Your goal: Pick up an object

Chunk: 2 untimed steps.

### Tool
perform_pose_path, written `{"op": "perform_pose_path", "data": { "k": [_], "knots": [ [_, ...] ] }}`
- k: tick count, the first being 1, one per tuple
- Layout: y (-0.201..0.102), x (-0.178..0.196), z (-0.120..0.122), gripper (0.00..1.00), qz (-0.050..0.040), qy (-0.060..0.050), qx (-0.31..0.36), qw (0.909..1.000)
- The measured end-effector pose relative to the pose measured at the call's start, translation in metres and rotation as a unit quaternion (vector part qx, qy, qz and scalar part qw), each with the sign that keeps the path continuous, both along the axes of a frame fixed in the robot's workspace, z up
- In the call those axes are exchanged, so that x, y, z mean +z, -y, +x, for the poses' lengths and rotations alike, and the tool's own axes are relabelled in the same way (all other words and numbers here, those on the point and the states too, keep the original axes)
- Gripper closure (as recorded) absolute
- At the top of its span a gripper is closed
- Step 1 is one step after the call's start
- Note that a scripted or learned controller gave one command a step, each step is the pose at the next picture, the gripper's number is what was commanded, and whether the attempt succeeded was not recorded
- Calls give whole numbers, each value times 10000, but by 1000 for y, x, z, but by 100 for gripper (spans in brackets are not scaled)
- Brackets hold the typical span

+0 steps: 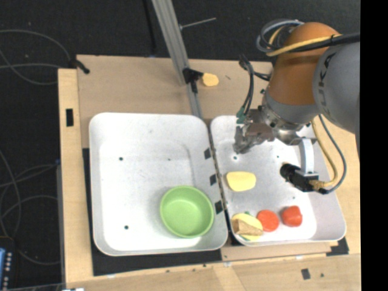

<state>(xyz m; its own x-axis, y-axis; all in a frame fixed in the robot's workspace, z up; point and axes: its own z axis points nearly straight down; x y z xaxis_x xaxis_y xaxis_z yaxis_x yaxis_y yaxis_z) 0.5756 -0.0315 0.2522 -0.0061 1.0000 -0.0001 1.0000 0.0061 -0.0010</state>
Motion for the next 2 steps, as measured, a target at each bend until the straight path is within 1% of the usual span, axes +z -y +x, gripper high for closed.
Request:
{"op": "perform_pose_path", "data": {
  "k": [1, 2],
  "knots": [
    [-57, 0, 17, 100, 8, 11, 12, 10000],
    [-105, -12, 25, 100, -1, 8, 3, 10000]
  ]
}}
